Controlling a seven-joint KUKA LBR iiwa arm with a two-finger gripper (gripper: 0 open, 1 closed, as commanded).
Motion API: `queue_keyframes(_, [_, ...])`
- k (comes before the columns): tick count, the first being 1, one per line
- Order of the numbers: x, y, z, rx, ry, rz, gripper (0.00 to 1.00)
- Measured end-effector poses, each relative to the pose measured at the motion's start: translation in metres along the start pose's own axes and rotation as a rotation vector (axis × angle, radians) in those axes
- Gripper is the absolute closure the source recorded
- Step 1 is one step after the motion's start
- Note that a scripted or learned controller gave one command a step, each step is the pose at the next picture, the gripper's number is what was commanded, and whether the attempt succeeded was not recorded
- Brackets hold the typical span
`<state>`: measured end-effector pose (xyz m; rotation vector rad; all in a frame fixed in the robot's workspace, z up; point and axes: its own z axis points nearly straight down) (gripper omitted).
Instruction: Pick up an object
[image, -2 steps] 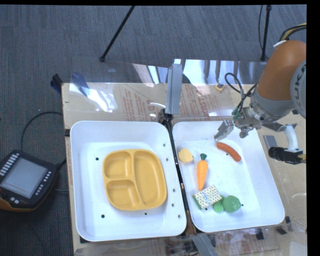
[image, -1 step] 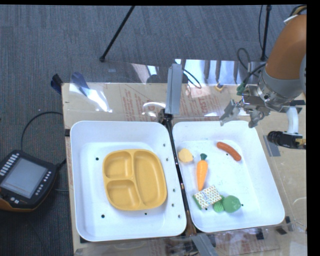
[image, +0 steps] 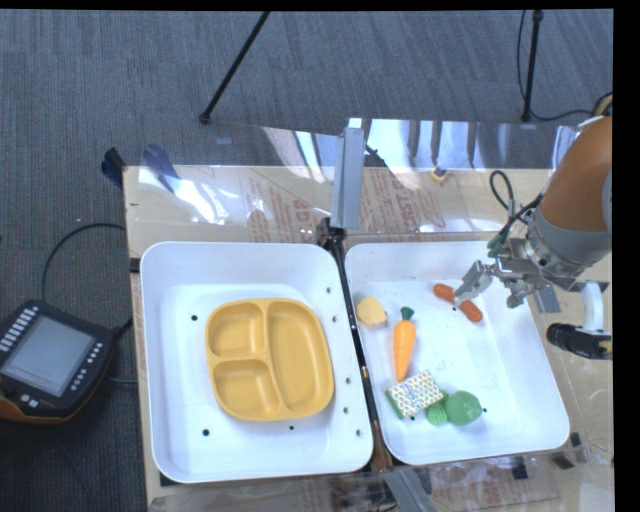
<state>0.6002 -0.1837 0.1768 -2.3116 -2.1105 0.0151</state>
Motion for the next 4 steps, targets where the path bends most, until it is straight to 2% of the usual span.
queue_keyframes(1, [0.010, 0.036, 0.091, -0.009, 0.001, 0.026, 0.00])
queue_keyframes(2, [-0.005, 0.026, 0.090, -0.009, 0.002, 0.183, 0.00])
queue_keyframes(3, [-0.003, 0.026, 0.080, -0.007, 0.003, 0.178, 1.00])
queue_keyframes(4, [0.048, 0.030, -0.041, -0.026, 0.002, 0.091, 1.00])
